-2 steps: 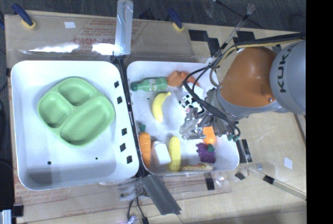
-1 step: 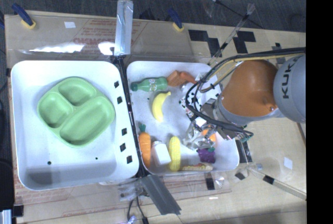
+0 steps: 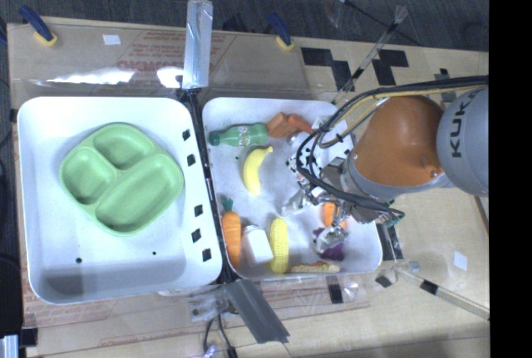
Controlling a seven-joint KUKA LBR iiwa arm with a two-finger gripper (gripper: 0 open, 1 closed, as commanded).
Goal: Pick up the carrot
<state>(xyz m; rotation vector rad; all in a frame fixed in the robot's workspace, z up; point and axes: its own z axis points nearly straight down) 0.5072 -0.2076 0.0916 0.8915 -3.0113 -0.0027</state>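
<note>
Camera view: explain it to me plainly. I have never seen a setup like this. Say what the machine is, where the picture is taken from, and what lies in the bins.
One camera looks down at a slant on a bench with two white bins. The grey and orange robot arm reaches in from the right; its gripper hangs over the right bin. That bin holds a carrot, a banana, a green bottle, a corn cob and other small toy foods. The left bin holds a green divided plate. The carrot lies untouched at the bin's left wall.

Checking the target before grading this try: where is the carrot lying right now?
The carrot lies in the right bin, against its left wall near the front corner, just left of a small white block and the corn cob.
</note>
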